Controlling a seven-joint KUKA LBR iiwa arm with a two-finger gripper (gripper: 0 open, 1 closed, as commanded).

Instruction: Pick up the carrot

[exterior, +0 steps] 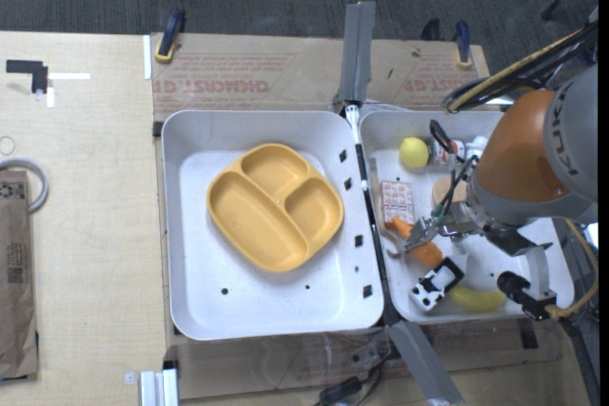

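The carrot (411, 241) lies low in the right bin (561, 295), near its left wall, with a small packet (396, 199) just above it and a black-and-white toy (434, 285) just below. The gripper (415, 242) is down at the carrot, its metal tips right at the orange pieces, but from this slanted view I cannot tell whether the tips are spread or closed, nor whether the carrot sits between them. So the reach looks done and the grasp is unconfirmed; the lift out of the bin is not yet done, since the carrot appears to rest on the bin floor. A yellow ball (413, 152) and a banana (476, 299) sit apart from the carrot. The left bin (190, 280) holds a yellow divided plate (274, 206).
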